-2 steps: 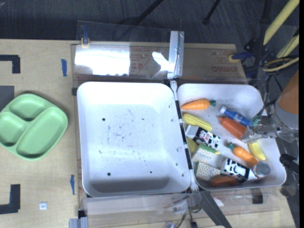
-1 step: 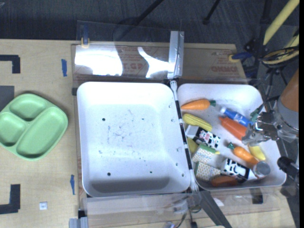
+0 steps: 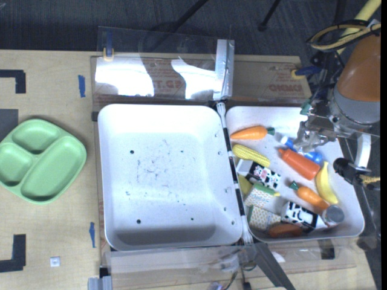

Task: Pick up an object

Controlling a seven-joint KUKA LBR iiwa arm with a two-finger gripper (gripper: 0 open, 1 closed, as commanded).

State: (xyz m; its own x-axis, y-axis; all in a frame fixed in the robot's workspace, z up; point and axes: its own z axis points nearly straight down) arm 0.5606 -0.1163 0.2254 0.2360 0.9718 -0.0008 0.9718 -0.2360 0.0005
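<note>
Smooth white plastic for 2 shallow bins: left bin (image 3: 163, 180) faintly scuffed with bluish marks, right bin (image 3: 357, 219) with a soft sheen. Glossy moulded plastic on the toy carrot (image 3: 249, 133), corn cob (image 3: 251, 155), banana (image 3: 326, 184) and orange bottle (image 3: 297, 163). Matt pale green plastic for the divided tray (image 3: 41, 160). Light wood-look bench top (image 3: 48, 80), matt, with strips of blue tape (image 3: 81, 85). Clear, highly reflective sheet (image 3: 160, 71) behind the bins. Dull metal at the gripper (image 3: 311, 139), glossy orange band (image 3: 366, 71) above.
</note>
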